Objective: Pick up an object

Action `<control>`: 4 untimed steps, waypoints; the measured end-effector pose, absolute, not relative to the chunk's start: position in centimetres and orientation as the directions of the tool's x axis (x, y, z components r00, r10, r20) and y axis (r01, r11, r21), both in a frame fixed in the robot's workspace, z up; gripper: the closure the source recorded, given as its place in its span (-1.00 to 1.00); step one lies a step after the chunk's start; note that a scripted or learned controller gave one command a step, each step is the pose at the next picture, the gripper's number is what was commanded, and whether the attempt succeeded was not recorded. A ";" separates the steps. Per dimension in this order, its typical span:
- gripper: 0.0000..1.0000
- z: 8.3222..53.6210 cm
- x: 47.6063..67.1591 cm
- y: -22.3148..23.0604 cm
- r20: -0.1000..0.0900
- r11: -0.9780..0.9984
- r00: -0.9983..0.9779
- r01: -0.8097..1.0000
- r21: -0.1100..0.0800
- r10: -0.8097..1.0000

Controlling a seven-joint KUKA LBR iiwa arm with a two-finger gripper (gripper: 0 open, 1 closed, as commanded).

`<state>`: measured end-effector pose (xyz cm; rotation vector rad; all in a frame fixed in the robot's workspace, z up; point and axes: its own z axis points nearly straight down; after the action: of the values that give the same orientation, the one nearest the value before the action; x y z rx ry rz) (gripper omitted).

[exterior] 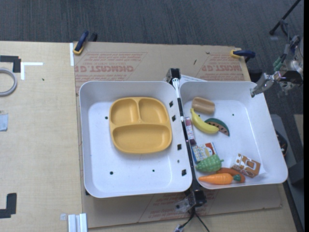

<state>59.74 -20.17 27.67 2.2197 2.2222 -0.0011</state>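
The right bin [256, 124] holds several toy foods. A brown bun [203, 105] lies at its back left, with a yellow banana [203, 123] and a watermelon slice [220, 126] just in front of it. Near the front lie a small printed carton [203, 152], a green leafy piece [208, 165], an orange carrot [217, 179] and a brown-and-white box [247, 165]. My gripper [268, 80] hangs at the far right, above the bin's back right corner, well away from the foods. Nothing shows in it.
The left bin [96, 163] bears a yellow divided plate [140, 124]. A wrapped bar [189, 128] lies along the wall between the bins. Blue-and-yellow clamps [80, 43] [243, 54] hold the cardboard under the bins. The wooden bench top spreads to the left.
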 end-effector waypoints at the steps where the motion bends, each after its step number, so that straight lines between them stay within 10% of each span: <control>1: -1.00 13.8 52.4 -21.1 0.000 -0.007 0.007 1.000 0.000 1.000; 2: -1.00 9.2 47.8 -17.7 0.000 0.269 -0.269 0.963 0.001 0.963; 3: 1.00 10.2 48.0 -17.6 0.000 0.267 -0.267 0.964 0.005 0.964; 4: 1.00 18.2 50.5 -11.3 -0.002 0.362 -0.362 0.932 0.002 0.932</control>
<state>50.52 -11.31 18.22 1.7724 2.5905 0.0013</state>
